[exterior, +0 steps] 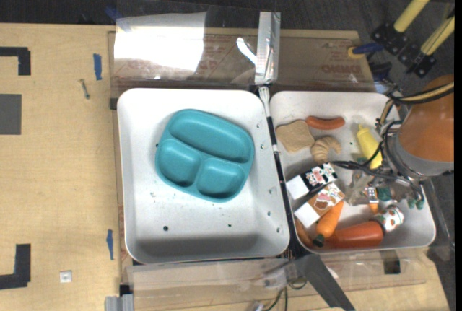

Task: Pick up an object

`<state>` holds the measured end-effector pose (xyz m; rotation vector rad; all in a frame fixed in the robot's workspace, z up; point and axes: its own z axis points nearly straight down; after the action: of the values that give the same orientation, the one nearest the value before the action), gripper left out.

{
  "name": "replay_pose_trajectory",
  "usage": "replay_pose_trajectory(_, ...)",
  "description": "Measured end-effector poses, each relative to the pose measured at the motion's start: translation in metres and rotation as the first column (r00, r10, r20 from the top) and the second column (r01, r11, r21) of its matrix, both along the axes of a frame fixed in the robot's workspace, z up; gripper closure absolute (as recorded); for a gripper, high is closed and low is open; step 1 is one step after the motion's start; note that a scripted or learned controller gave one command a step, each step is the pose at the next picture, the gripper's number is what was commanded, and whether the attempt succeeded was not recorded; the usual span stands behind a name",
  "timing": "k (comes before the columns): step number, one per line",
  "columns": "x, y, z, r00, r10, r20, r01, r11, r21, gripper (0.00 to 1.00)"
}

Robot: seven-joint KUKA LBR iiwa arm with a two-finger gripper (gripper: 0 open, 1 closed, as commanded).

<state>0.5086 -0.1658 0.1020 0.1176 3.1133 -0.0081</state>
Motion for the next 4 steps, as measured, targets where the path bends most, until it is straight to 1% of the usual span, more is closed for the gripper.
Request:
replay_pose_trajectory(1, 0.022, 0.011, 0.180, 1.000, 0.011, -0.011, -0.011, 1.000, 0.003, 1.00)
replay_pose_trajectory(2, 0.100, 0.037, 0.200, 0.989, -0.149, -0.017, 0.149, 0.989, 0.007, 1.00)
replay_pose_trajectory(3, 0.117, 0.065, 0.173, 0.996, -0.083, -0.024, 0.083, 0.997, 0.008, 1.00)
replay_pose_trajectory(4, 0.152, 0.117, 0.176, 0.994, -0.104, -0.017, 0.105, 0.994, 0.009, 1.00)
